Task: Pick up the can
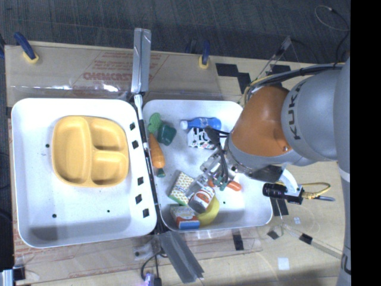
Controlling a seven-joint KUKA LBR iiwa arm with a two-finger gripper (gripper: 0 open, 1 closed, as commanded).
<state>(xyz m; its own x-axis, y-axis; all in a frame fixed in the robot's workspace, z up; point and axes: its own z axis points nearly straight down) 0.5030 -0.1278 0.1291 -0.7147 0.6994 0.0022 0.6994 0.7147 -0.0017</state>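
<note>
camera view: the can (202, 196), small, silver with a red label, lies tilted in the right bin (253, 216) near its front wall, touching a banana (209, 212). the pincer (212, 173) hangs just above it; i cannot tell its opening. the can likely feels light, stiff and slippery; grip across its round sides.

Two shallow white plastic bins (36, 219) sit side by side. One yellow divided plastic tray (90, 149) with three compartments lies in the left bin. The right bin holds one small metal can (201, 196), one clear bottle with a blue cap (200, 124), one orange carrot-shaped toy (156, 154), one green cup-like object (162, 130), one yellow banana-shaped toy (211, 211) and one green-patterned carton (181, 187).
</note>
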